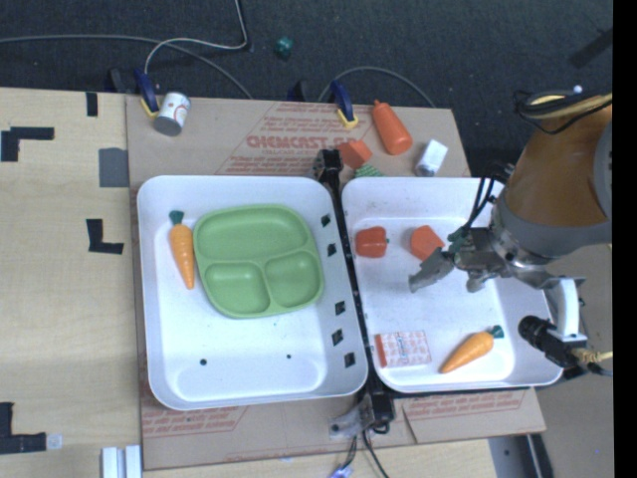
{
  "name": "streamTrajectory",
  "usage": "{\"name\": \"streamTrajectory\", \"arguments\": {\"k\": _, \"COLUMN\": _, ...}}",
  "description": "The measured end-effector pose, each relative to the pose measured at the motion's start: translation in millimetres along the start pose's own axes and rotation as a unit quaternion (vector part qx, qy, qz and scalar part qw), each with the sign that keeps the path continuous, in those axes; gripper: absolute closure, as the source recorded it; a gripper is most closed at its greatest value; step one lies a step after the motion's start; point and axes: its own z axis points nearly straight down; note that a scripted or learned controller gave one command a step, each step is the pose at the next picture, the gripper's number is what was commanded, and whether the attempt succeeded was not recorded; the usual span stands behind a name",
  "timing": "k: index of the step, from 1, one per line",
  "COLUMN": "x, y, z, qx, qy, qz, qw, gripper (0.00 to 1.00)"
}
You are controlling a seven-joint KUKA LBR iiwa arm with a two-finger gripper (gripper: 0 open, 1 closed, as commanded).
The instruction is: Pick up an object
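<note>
In the right bin [398, 197], my gripper [451, 278] hangs over bare white floor with its fingers [427, 275] spread open and nothing between them. An orange-red block [426, 240] lies just up-left of it, and a red block [371, 242] sits further left near the divider. Toward the bin's front right corner, below the gripper, lies an orange toy carrot [466, 352]. A small red-and-white packet [401, 348] rests at the front left.
The left bin [159, 357] holds a green divided plate [259, 260] and a second carrot [182, 252] along its left side. Behind the bins on the cardboard lie an orange bottle [391, 127], a white cube [432, 156], an orange piece [355, 152] and a small can [172, 113].
</note>
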Motion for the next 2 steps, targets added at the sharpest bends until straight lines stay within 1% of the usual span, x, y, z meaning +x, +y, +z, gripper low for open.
{"name": "streamTrajectory", "arguments": {"k": 1, "x": -48, "y": 111, "z": 21, "qx": 0.0, "qy": 0.0, "qz": 0.0, "qw": 1.0, "gripper": 0.0}}
{"name": "streamTrajectory", "arguments": {"k": 2, "x": -75, "y": 141, "z": 142, "qx": -0.003, "qy": -0.001, "qz": 0.0, "qw": 1.0, "gripper": 0.0}}
